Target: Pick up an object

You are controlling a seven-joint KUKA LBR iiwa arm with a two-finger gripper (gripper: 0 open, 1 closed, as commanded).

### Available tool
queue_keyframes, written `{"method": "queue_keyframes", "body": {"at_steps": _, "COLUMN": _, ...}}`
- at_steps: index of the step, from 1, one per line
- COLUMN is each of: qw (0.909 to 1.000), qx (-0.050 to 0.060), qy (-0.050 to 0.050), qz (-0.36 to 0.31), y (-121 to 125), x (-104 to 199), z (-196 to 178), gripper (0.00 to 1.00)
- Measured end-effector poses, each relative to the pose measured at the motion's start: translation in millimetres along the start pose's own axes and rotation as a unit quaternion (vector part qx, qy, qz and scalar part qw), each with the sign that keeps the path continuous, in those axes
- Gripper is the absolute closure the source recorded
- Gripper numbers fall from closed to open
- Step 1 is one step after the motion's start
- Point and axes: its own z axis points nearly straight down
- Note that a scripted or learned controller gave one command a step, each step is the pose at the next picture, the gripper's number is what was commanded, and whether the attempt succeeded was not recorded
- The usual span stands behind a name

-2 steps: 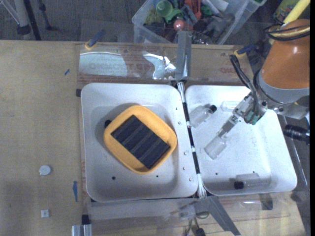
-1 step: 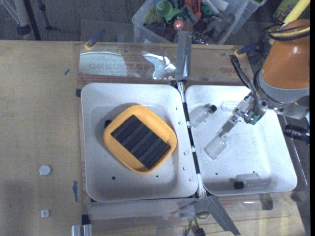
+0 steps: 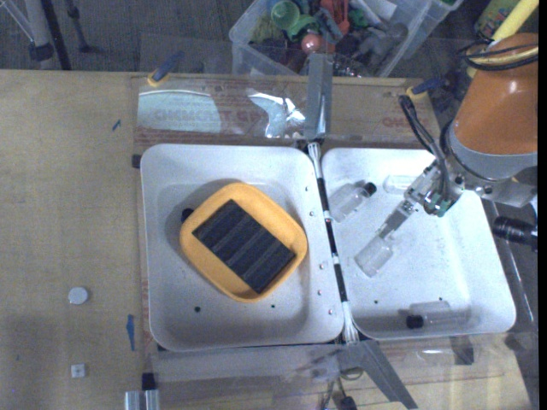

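Note:
The right bin [image 3: 479, 272] holds several clear plastic items. A small clear bottle with a black cap [image 3: 350, 200] lies near its left wall. Another clear bottle [image 3: 374, 255] lies in the middle. A third clear piece with a black cap [image 3: 425, 318] rests at the front wall. My gripper [image 3: 391, 226] reaches down and left from the orange-banded arm [image 3: 500, 101], its tip just above and touching or nearly touching the upper end of the middle bottle. In the left bin [image 3: 162, 254] lies a yellow cushion-like object with a dark ribbed panel [image 3: 244, 242].
A faint clear item [image 3: 398, 182] sits near the back of the right bin. A divider ridge [image 3: 329, 229] separates the bins. A clear tub of toys [image 3: 342, 15] stands behind the bench. Black cables [image 3: 423, 126] hang beside the arm.

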Motion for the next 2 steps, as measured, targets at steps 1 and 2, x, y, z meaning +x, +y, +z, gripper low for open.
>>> {"method": "queue_keyframes", "body": {"at_steps": 1, "qw": 1.0, "qx": 0.0, "qy": 0.0, "qz": 0.0, "y": 0.0, "x": 0.0, "z": 0.0, "gripper": 0.0}}
{"method": "queue_keyframes", "body": {"at_steps": 2, "qw": 1.0, "qx": 0.0, "qy": 0.0, "qz": 0.0, "y": 0.0, "x": 0.0, "z": 0.0, "gripper": 0.0}}
